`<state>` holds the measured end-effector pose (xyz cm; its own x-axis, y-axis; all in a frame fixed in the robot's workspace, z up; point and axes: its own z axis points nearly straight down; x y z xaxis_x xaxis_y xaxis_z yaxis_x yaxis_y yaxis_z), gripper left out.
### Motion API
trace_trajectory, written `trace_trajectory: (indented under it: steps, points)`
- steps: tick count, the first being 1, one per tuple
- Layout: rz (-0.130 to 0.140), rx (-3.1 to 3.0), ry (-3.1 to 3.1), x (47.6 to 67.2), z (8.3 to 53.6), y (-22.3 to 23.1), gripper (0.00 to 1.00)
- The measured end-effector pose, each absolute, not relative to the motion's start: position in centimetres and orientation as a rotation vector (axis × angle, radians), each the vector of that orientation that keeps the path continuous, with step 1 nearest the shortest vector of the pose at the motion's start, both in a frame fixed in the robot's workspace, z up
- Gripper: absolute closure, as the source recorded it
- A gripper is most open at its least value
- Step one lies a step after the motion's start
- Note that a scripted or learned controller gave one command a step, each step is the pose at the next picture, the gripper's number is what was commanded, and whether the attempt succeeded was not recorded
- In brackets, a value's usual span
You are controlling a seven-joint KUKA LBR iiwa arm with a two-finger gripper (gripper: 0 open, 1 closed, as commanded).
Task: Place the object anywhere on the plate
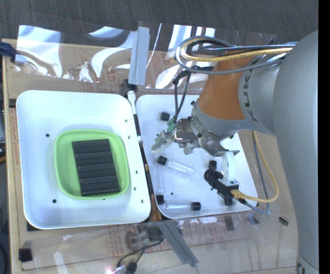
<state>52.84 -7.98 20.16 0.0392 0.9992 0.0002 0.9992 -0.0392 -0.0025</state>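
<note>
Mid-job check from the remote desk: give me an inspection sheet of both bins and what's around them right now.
Surface: two white bins side by side, left bin and right bin, on a bench.
Job's things: green plate in the left bin, with a dark ridged block resting on it.
Clutter: clear vials with black caps scattered in the right bin.
Grippers: gripper low over the right bin; finger state unclear.
Cables: yellow cable looping along the right bin's far side; bundle on the arm.
Surroundings: clear plastic sheeting behind the bins.
</note>
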Motion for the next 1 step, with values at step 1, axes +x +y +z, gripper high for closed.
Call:
trace_trajectory:
  steps: [1]
  points:
    - [0.002, -2.389, -2.036, 51.13, 26.62, -14.49, 0.0]
